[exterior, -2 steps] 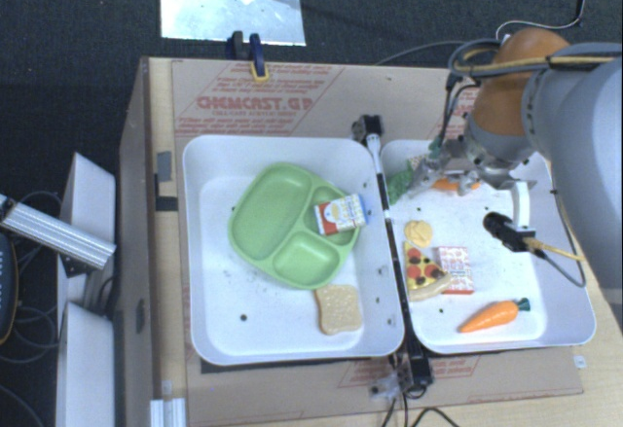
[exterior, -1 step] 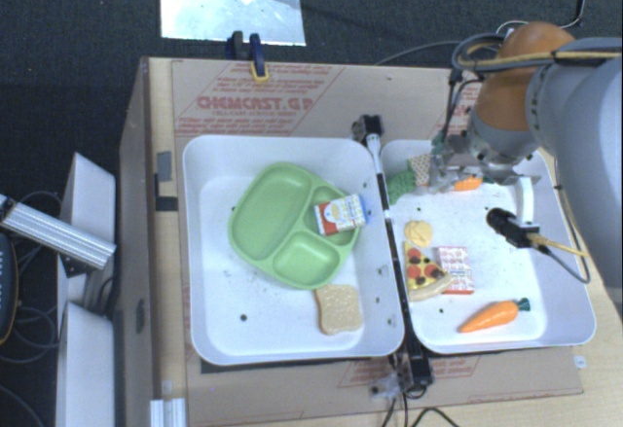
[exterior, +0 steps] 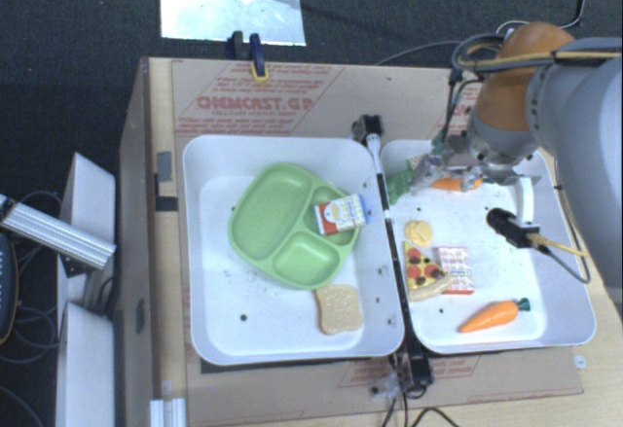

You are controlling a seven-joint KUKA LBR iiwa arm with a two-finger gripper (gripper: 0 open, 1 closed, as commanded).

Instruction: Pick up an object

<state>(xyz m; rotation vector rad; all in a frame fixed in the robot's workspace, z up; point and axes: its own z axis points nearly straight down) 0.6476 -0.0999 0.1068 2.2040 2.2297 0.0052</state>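
The tool (exterior: 458,172) sits low at the far edge of the right bin (exterior: 574,318), under the bulky grey arm (exterior: 574,104), so its fingertips are too hidden to tell apart. A small orange object (exterior: 446,185) beneath it is partly covered and cannot be identified, and a green piece (exterior: 398,186) beside it is half hidden by the bins' shared rim. The arm itself runs off the picture's right edge.

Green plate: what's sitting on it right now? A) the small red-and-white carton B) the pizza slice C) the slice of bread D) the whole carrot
A: the small red-and-white carton lies on the right edge of the green plate in the left bin; the bread lies on the bin floor below the plate.
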